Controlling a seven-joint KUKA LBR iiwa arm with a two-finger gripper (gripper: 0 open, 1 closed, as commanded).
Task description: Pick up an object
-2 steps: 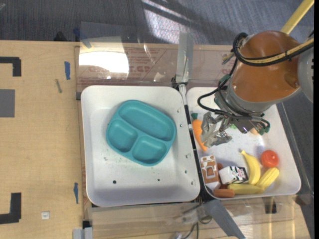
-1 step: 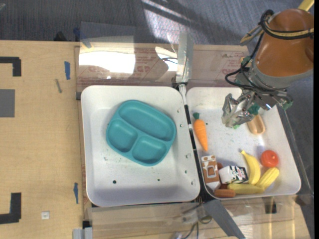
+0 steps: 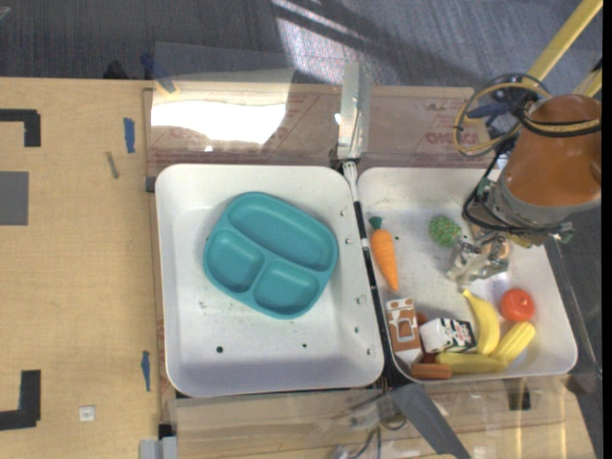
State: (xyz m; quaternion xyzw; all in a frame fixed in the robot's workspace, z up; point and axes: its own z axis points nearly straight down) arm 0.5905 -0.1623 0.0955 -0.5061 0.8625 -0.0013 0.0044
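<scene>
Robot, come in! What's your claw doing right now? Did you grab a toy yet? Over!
Gripper low in right bin, nothing seen in it. Broccoli just left, banana and tomato below. Teal plate in left bin.

Before me the left bin is my landmark; inside it, a little toward its far side, lies a teal plate with three compartments, flat on the white floor; a few dark specks dot the bin's near part. Left of the bin runs the wooden bench; on it I see black corner marks and a grey square; a strip of blue tape sits off the bin's far left corner. Beyond the bin's far right corner stands a metal strip; further off lies grey carpet.
</scene>
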